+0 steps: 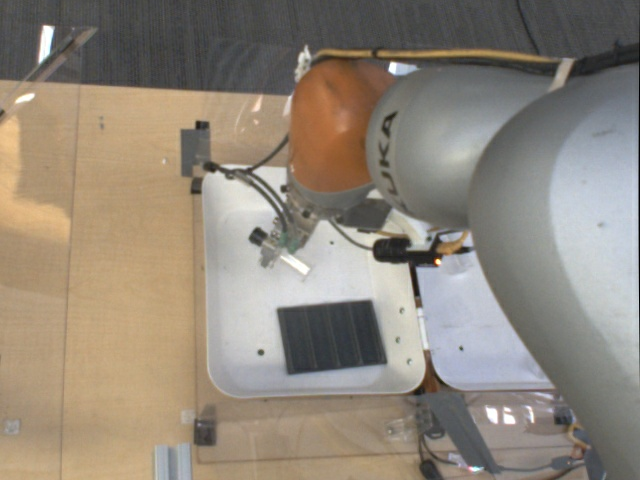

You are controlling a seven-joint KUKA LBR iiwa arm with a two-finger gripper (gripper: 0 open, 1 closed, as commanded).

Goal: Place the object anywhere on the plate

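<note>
A dark grey ridged square plate (331, 336) lies flat in the front part of the left bin (222, 318). My gripper (282, 250) hangs below the orange band of the arm, over the bin's back middle, a short way behind and to the left of the plate. A small white piece (296, 265) shows at the gripper's tip, and I cannot tell whether it belongs to the gripper or is a separate object. The arm's bulk hides the bin's back right corner.
The right bin (470, 328) stands beside the left one, mostly covered by the grey arm. A black cable (262, 190) runs from a bracket (195, 150) at the left bin's back left corner to the wrist. Wooden bench surrounds the bins.
</note>
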